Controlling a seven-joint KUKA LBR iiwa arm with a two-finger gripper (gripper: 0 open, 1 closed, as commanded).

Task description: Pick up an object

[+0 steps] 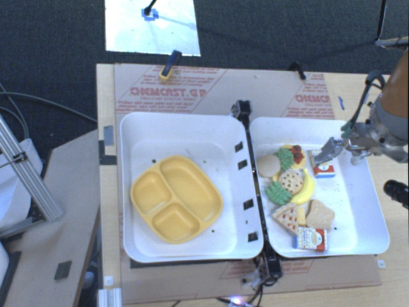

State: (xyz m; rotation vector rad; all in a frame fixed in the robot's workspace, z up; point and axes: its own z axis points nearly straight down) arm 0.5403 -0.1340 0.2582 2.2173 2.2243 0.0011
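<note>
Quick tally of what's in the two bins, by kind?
Yellow divided tray: 1
Small cartons: 2, one under the gripper, one at the near edge
Toy food pieces: about 8, clustered, so the count is rough, including banana, pizza slice, toast
Total: about 11

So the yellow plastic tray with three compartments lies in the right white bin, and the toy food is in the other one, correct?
Not quite: the camera view shows the yellow three-compartment plastic tray in the left white bin; the toy food fills the right one.
</note>
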